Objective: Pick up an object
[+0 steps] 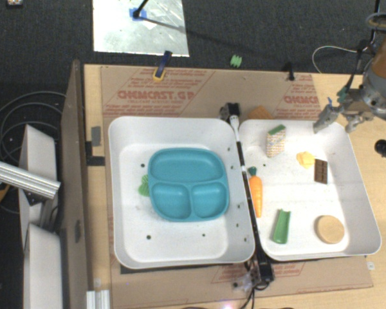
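The gripper (338,122) hangs over the far right corner of the right bin (360,179), near its rim. Its two fingers (323,121) are spread wide apart and nothing is between them.

Inside the right bin lie several small things, all apart from the gripper. Nearest to it are a sponge block (275,140) with a green top, standing near the far wall, and a small yellow piece (305,159) just beside a brown chocolate bar (320,170). An orange carrot (255,194) lies along the left wall of this bin, close to the divider between the bins. Toward the near side there is a green cylinder (280,226), a little tilted, and a round tan disc (329,229) in the near right corner. These things are well apart from each other, so none covers another.

The left bin (128,172) holds a blue divided plate (187,183) with three compartments. A small green thing (143,185) sticks out from under the plate's left edge; I cannot tell what it is.

Both bins rest on a brown cardboard sheet (180,92).
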Robot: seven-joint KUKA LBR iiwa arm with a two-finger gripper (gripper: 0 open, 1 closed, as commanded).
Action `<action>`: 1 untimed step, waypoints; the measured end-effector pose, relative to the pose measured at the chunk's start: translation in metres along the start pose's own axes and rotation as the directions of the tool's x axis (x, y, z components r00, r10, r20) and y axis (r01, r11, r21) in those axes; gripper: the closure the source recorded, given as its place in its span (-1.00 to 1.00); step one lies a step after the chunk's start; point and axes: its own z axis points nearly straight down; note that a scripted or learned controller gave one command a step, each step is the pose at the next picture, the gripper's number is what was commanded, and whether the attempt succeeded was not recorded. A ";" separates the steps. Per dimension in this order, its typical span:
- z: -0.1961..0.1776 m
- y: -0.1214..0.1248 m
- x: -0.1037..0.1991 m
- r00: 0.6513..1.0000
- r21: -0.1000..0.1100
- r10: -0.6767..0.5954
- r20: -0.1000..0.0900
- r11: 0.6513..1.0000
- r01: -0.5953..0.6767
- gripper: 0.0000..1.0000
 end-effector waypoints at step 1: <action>0.062 -0.047 0.073 1.000 0.010 -0.004 -0.006 1.000 0.004 -1.00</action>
